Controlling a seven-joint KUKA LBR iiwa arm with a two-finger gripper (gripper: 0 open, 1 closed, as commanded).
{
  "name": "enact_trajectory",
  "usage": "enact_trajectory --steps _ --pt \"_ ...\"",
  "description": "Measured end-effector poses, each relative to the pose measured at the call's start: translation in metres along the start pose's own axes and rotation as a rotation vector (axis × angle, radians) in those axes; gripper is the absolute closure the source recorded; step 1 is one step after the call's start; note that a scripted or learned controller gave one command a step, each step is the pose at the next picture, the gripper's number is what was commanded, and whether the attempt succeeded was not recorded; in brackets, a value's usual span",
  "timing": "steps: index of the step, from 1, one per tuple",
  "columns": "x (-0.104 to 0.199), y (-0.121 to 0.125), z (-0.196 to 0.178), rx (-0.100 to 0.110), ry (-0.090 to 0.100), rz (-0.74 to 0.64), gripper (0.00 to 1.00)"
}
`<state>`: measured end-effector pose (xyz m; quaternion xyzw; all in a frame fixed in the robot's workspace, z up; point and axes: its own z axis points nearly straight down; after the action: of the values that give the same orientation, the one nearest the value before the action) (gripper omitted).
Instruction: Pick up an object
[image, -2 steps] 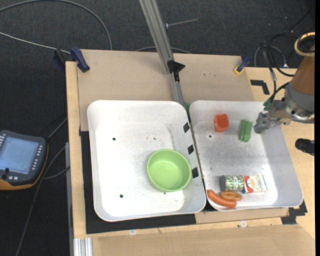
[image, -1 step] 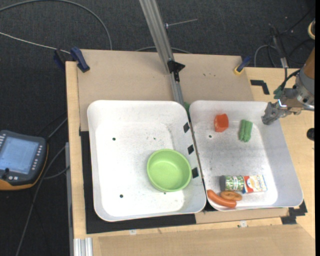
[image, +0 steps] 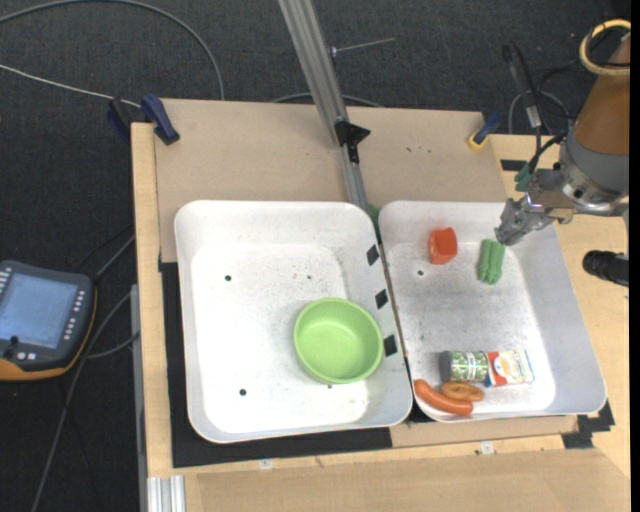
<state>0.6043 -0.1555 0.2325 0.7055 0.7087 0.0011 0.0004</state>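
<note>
In the right bin (image: 560, 300) lie a small red block (image: 442, 245), a green cylinder-like piece (image: 490, 261), a green-and-white carton (image: 487, 368) near the front, and an orange-red sausage-shaped toy (image: 445, 397) at the front left corner. The left bin (image: 200, 240) holds a light green bowl (image: 338, 341). My gripper (image: 512, 227) hangs at the far right part of the right bin, just above and right of the green piece, with nothing visibly between its fingers.
A slanted metal pole (image: 325, 90) runs from the top to the gap between the bins. Blue and yellow clamps (image: 158, 118) hold the board at the back corners. A handheld pendant (image: 40, 315) lies off the bench at left.
</note>
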Motion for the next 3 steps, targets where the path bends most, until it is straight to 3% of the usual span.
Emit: enact_trajectory --steps 1,3 --pt "0.055 -0.001 0.007 0.002 0.000 0.001 1.00" --pt "0.164 0.010 -0.014 0.001 0.000 0.000 1.00"
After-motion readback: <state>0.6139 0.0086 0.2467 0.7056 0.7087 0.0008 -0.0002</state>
